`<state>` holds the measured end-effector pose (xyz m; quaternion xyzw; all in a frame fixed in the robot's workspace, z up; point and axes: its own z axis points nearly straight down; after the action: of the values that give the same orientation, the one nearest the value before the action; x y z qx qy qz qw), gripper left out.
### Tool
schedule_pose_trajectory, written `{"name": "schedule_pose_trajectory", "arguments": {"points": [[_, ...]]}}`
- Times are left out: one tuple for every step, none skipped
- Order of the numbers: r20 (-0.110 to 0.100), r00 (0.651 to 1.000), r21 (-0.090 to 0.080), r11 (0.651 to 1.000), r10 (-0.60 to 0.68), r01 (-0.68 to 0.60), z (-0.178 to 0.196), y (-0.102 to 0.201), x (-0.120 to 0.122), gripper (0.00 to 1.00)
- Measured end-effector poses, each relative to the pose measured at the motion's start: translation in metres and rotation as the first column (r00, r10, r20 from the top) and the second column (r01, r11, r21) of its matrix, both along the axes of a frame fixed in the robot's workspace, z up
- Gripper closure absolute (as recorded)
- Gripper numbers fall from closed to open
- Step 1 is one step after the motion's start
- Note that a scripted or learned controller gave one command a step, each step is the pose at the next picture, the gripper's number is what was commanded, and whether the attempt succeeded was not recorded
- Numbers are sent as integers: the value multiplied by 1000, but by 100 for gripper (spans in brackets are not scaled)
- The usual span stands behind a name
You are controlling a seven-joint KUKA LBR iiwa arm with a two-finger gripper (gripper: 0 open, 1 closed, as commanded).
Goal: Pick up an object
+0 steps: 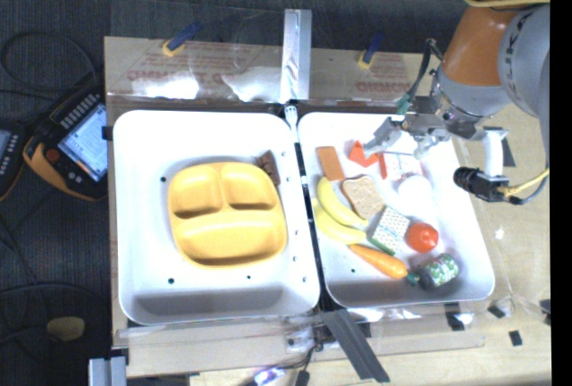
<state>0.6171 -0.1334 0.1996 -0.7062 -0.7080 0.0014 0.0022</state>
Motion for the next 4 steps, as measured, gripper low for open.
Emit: {"name": "schedule_pose_trajectory", "arguments": {"points": [[0, 979, 2, 979, 202, -202, -60, 9, -129, 0], [12, 941, -9, 941, 338, -338, -96, 28, -130, 0], [18, 941, -12, 941, 337, -337, -88, 28, -127, 100], [15, 959, -2, 959, 284, -284, -93, 16, -129, 100]]}}
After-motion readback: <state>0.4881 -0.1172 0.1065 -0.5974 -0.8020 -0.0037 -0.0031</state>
